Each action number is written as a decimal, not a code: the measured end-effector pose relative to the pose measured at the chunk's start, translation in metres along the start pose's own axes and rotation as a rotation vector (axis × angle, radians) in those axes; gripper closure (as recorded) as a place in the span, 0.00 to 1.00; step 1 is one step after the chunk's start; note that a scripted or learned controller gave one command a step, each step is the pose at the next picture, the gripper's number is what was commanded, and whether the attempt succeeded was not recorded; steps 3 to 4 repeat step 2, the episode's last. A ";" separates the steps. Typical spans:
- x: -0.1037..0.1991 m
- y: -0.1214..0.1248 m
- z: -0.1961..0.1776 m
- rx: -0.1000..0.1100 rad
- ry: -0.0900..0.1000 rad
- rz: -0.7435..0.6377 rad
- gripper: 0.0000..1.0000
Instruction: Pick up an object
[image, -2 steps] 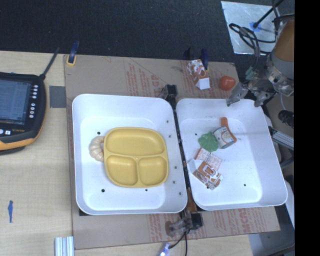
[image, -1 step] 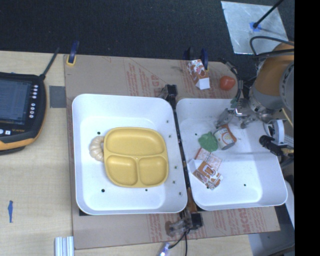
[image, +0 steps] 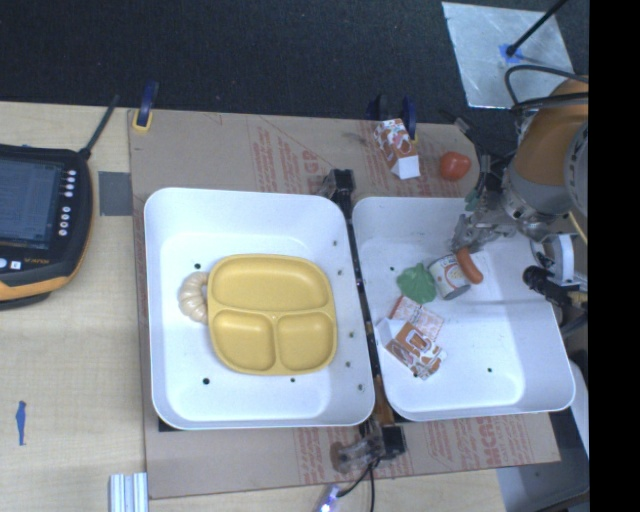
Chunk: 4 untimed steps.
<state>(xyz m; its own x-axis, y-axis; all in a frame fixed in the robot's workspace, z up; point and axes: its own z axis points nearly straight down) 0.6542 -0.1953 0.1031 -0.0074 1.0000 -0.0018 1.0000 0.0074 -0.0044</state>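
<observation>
The claw (image: 470, 232) hung over the right bin (image: 500, 380), just above a small can (image: 452, 275); its grip state could not be told. A centred, vertical descent would have suited.

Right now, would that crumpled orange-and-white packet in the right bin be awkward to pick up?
Probably. The packet looks thin and creased, so likely floppy and light. It lies flat on the right bin floor, so the gripper may slide it.

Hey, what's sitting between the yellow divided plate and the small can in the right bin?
In the camera view, the bins' touching rims and a green piece lie between plate and can.
</observation>
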 end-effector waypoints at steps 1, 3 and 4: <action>0.070 0.003 -0.081 -0.003 0.003 0.003 1.00; 0.116 -0.031 -0.109 0.000 0.002 0.002 1.00; 0.116 -0.031 -0.109 0.000 0.002 0.002 1.00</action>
